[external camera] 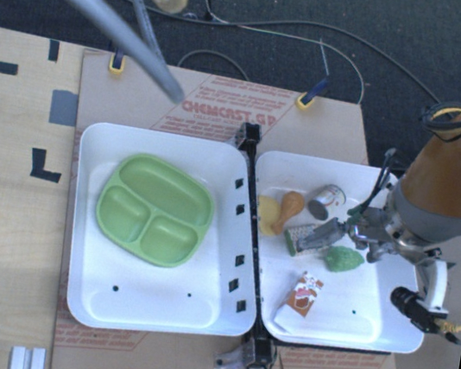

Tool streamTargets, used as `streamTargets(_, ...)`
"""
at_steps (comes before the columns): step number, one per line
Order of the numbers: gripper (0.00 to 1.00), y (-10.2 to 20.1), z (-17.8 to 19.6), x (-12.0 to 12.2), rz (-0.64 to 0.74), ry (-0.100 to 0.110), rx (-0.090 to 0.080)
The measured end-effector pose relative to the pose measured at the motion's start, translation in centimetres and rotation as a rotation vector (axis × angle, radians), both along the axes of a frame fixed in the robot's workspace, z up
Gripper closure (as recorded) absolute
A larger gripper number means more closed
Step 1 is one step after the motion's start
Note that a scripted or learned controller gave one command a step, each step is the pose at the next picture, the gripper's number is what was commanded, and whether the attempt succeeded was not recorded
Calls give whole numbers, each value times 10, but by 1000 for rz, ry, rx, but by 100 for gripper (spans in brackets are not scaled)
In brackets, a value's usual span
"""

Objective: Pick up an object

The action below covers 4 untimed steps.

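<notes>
- Two white bins on the tabletop; right bin holds the clutter, left one a green tray.
- Pincer sits low at centre-right among a can, a green lump and a yellow fruit. Can't tell how wide it's open, or if it's got anything.
- Looks like the reaching-in step. Next it needs a firm squeeze, then a straight lift.

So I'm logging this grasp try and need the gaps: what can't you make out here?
- Gripper in the right bin: too blurred in the camera view to tell its grip.
- Grey item under it: covered by the gripper.
- Red and white packet: print too small to read.
- Arm: cut off by the right edge.
</notes>
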State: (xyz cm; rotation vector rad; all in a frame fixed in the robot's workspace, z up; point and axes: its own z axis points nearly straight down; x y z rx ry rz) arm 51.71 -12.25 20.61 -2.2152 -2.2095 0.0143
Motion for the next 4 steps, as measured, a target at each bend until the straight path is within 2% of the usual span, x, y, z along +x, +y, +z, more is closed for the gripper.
streamTargets(1,0,0,7,3,4,-14,-2)
streamTargets(2,0,-6,-55,-1,2,-8,-2)
streamTargets(3,0,2,-101,-4,3,-8,-1)
streamTargets(4,0,3,-123,-5,4,-12,-3)
